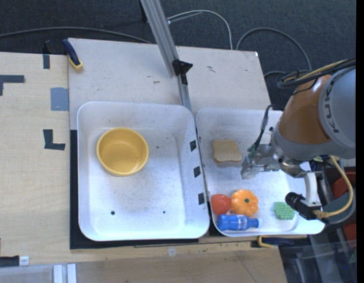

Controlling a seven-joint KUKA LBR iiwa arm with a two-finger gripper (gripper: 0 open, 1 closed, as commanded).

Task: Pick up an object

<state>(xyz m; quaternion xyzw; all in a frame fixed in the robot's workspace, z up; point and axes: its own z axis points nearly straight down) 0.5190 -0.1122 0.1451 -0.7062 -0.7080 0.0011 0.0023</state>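
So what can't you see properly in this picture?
- Gripper, camera view: small and blurred over the right bin, so open or shut cannot be told, nor whether it touches the bread slice.
- Green object: too small to identify, and the arm's black fitting covers its right side.
- Blue bottle: label too small to read.
- Red object: partly behind the orange pumpkin-like toy, shape unclear.

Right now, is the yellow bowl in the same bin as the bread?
No, the yellow bowl sits alone in the left bin, while the bread lies in the right bin.
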